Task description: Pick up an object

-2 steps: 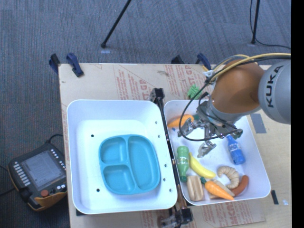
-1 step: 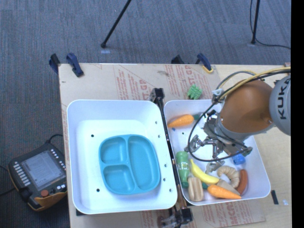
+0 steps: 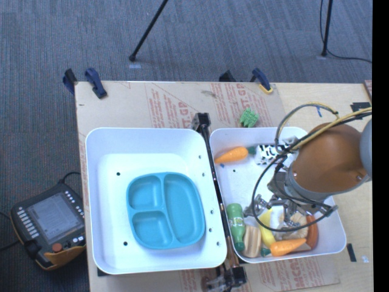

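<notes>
**Arm Low Over Right Bin, Grip Unreadable**

Saw the arm (image 3: pixel 366 143) entering from the right and slanting down and leftward over the right bin (image 3: pixel 240 184). Found the orange band (image 3: pixel 328 160) bulging toward the camera, covering the wrist and much of the bin's middle. Placed the end effector (image 3: pixel 285 215) just below that band, pointed down into the bin's near half, with cables looped around it. Could not tell whether set wide or narrow, nor whether closed on anything.

Noted most of the things to pick crowded along the bin's near edge. Counted a green bottle (image 3: pixel 236 219) by the left wall, a tan piece (image 3: pixel 251 241) touching it, and a yellow piece (image 3: pixel 266 231) just beside the end effector. Also counted a carrot (image 3: pixel 289 246) lying flat near the front rim and a red piece (image 3: pixel 312 236) at its right end. Spotted a second carrot (image 3: pixel 232 156) and a black-and-white toy (image 3: pixel 265 152) toward the far side, well apart from the end effector.

Marked a green toy (image 3: pixel 248 118) lying on the table (image 3: pixel 152 102) beyond the bin. Left of all this, found the left bin (image 3: pixel 109 181) holding a blue plate (image 3: pixel 165 210) of three compartments.
</notes>
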